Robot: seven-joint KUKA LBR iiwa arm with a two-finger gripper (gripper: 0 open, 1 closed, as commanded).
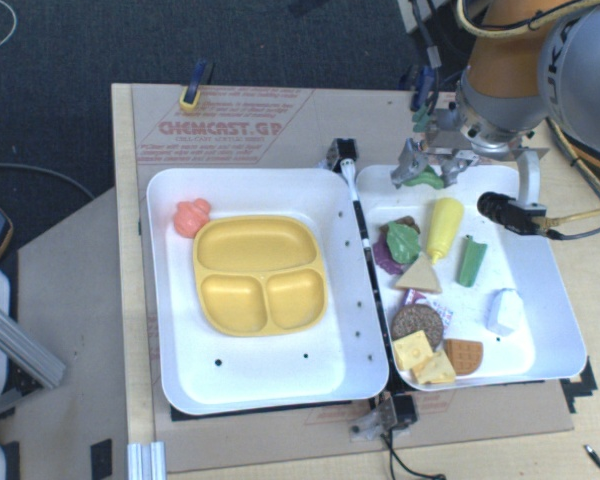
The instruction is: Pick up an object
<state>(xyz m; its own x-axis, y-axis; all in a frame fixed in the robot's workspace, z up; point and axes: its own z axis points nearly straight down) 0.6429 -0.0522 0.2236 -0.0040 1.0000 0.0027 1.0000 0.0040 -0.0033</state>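
My gripper point(430, 168) hangs over the far edge of the right bin point(550, 298), with a small green piece point(427, 179) showing between its fingers. Below it in the bin lie a yellow bottle point(443, 226), a green block point(471, 261), a green leafy piece point(402, 240) on a purple item point(384, 256), a tan wedge point(418, 277), a dark round cookie point(417, 321), yellow cheese pieces point(414, 351), a brown cracker point(464, 355) and a white lump point(503, 310).
The left bin point(170, 318) holds a yellow divided plate point(260, 273) and a pink toy point(191, 217) at its far left corner. A black clamp point(342, 153) sits where the bins meet at the back. The arm's black attachment point(510, 211) overhangs the right bin.
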